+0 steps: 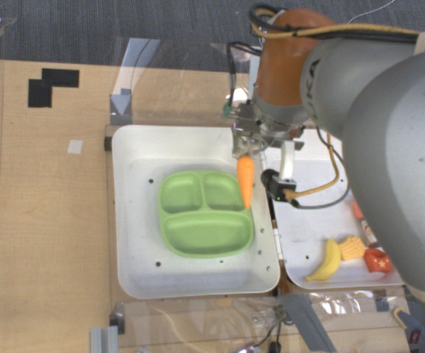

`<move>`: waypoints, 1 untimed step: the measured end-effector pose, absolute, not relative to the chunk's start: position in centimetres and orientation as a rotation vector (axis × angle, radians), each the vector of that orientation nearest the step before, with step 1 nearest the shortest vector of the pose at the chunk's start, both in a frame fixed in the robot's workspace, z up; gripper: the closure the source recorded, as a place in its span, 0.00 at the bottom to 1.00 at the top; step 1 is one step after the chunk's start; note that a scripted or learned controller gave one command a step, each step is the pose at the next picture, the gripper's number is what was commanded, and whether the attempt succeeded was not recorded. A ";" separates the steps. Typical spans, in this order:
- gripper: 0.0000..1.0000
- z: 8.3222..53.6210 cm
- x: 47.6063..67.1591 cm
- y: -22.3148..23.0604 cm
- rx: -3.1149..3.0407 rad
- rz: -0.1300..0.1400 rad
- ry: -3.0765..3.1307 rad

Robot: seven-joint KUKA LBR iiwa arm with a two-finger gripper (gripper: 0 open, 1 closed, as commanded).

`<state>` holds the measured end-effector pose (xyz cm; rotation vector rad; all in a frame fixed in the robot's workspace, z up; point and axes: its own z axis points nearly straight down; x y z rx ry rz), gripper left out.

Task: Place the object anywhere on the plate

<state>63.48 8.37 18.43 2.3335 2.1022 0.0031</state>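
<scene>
Smooth matt green plastic plate [205, 232] in a glossy white bin [135, 256] on a wood-grain bench [43, 219].

I stood in a robotics lab: a plywood bench [43, 219] carried black markers [53, 85], a left white bin [135, 197] and a right white bin [317, 226]. Grey carpet [124, 6] lay beyond, and a cable [367, 28] ran over my grey arm [396, 145].

**Bright, even light from above; soft shadows**

Diffuse overhead light fills the scene evenly. The white bin [131, 219] is bright yet keeps its detail, with faint shading along its walls. The plate [205, 234] casts a thin, soft shadow at its lower edge. The arm [389, 123], close to the lens, looks slightly soft and carries a pale sheen. The carrot [245, 181] and tabletop [43, 197] read sharp. Clear sheeting [154, 57] catches weak glare.
</scene>
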 end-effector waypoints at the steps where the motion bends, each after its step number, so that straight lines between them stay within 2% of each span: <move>1: 0.00 18.5 63.5 8.4 2.334 0.004 2.101</move>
